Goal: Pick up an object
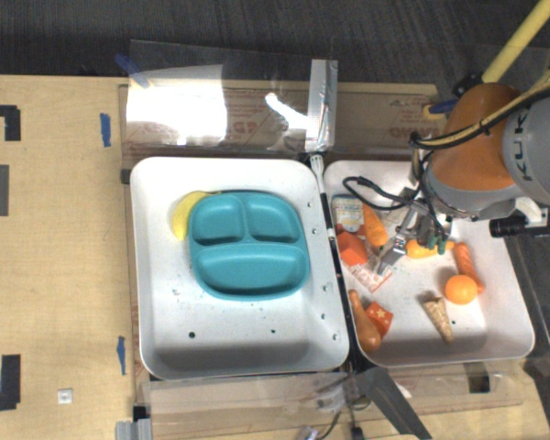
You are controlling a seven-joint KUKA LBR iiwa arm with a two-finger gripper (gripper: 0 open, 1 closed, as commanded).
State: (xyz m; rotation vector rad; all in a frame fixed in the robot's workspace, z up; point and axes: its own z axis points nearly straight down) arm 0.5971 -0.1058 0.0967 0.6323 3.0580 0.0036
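My gripper (396, 253) hangs low over the middle of the right bin (504, 324), under the orange-banded wrist (472, 145). Its metal fingers point down-left toward a flat packet (371, 278) with red print. Small orange food toys lie around it: a carrot-like piece (374, 227), an orange-red piece (351, 248), a yellow piece (422, 250) right beside the fingers, another carrot (465, 258), an orange ball (460, 289), a tan cone (437, 316) and a red-orange piece (374, 321). I see nothing clearly between the fingers.
The left bin (156, 319) holds a teal divided plate (247, 243) with a yellow object (181, 211) partly under its left edge. A small labelled pouch (347, 212) lies at the right bin's back left. Black cables (376, 191) loop near the wrist.
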